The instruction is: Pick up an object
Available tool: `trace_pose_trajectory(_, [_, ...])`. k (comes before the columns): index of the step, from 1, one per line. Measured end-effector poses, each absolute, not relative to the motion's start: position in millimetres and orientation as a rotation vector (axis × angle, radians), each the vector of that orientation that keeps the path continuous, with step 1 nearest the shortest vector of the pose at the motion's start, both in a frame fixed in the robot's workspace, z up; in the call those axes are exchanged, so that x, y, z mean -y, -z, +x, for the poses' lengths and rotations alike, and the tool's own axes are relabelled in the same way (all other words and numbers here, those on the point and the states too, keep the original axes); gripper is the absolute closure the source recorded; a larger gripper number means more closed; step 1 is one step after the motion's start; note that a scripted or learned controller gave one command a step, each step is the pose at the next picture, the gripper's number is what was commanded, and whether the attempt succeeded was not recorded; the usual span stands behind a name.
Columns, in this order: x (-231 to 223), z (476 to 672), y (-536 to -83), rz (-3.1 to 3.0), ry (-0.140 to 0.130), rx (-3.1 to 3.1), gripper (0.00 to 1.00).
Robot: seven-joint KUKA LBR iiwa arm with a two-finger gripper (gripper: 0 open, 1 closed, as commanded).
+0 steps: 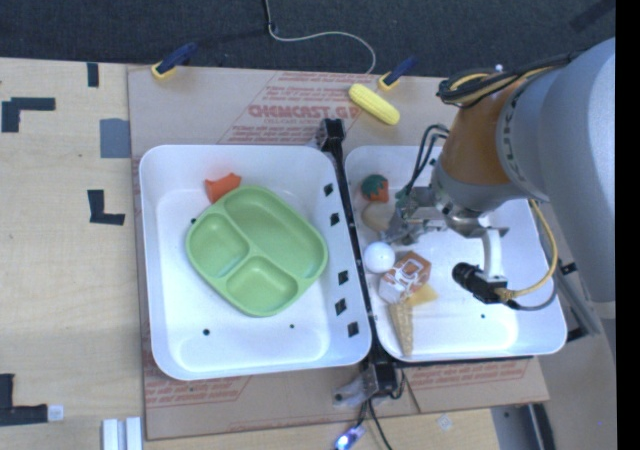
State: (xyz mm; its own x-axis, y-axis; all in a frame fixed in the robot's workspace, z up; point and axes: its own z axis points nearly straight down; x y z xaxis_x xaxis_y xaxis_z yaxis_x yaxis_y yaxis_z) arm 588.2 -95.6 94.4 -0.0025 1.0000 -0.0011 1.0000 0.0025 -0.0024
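Note:
My gripper hangs low in the right bin, near its left side, under the orange wrist band. Just below it lie a white ball, a small white and brown packet and a tan ice-cream cone. A small green and orange toy sits to the gripper's upper left, close to the divider. The arm's body covers the fingers, so their spread is hidden. I see nothing held.
The left bin holds a green divided plate and an orange piece at its upper edge. A yellow corn cob lies on the cardboard behind the bins. Clamps and a cable sit at the back.

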Motion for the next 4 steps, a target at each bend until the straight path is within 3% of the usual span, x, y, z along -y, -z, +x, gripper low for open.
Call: trace_pose_trajectory(4, [94.5,587.0,-130.7,-2.211,-0.011,2.222,1.0])
